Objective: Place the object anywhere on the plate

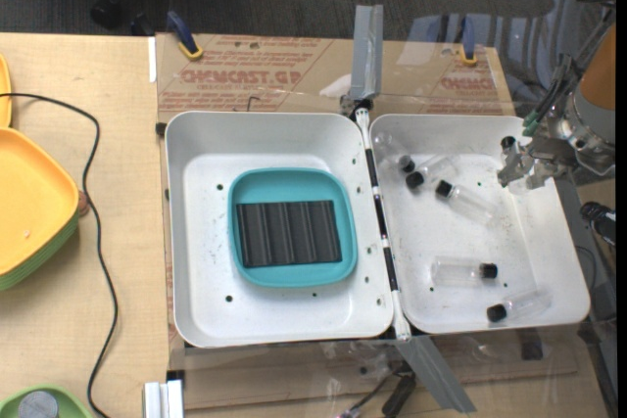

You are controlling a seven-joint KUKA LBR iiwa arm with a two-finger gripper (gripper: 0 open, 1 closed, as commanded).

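Camera view, your stock: left bin [186,210] carries the teal plate [291,228], flat and central, ready to receive. Right bin [549,240] keeps the clear vials loose: one [468,202] mid-bin, one [462,271] lower, one [517,306] near the front corner, two black caps [410,172] upper left. Gripper [524,166] hangs over that bin's upper right edge, apparently carrying nothing; you cannot tell how wide it stands.

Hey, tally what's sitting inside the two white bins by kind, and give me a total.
Clear vials with black caps, right bin: 5, at
Teal plate with dark ribbed centre, left bin: 1
Total: 6
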